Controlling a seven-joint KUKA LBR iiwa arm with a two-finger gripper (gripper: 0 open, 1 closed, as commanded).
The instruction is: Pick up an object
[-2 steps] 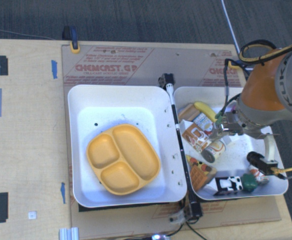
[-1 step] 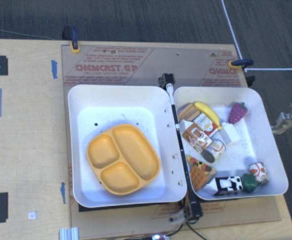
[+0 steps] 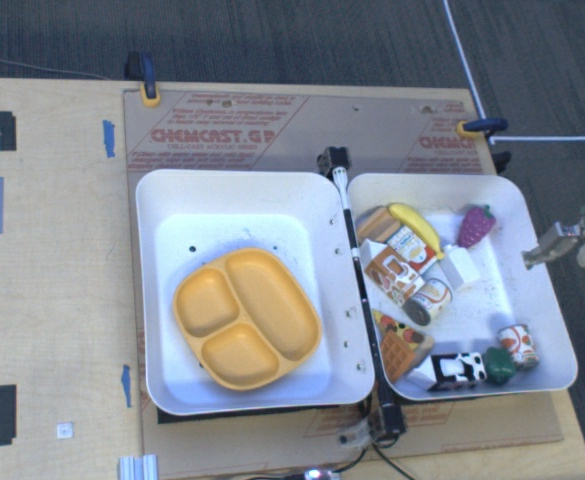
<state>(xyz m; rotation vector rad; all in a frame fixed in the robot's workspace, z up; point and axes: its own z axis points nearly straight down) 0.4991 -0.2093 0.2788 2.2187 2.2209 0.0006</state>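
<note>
While the tool (image 3: 562,245) sits at the right rim of the right bin (image 3: 532,203), nothing is in its grip and the pick has not started. It is small and blurred at the frame edge, so I cannot tell how it is set.

Candidates all lie in the right bin. A banana (image 3: 417,227) lies slantwise near the top, against a printed carton (image 3: 404,260) and a brown block (image 3: 376,222). A purple berry-shaped toy (image 3: 476,225) stands apart near the upper right. A white block (image 3: 461,267) lies beside the carton; a small can (image 3: 430,301) touches the carton's lower end. Along the bottom: a waffle-patterned piece (image 3: 404,346) against the divider, a black-and-white toy (image 3: 459,368), a green piece (image 3: 499,365) touching it, and an orange-patterned can (image 3: 517,345) just beside that.

The left bin (image 3: 162,268) holds a yellow divided tray (image 3: 247,318); too broad and flat, I would leave it.

My pick: the purple toy. It is nearest the tool, with bare floor around it. I judge the central cluster risky; a finger would likely land on a neighbour. Approach from above, centre over the body, straddle its narrow axis, and descend clear of the bin wall. It looks rounded, possibly slippery, so close low on it and lift slowly.
</note>
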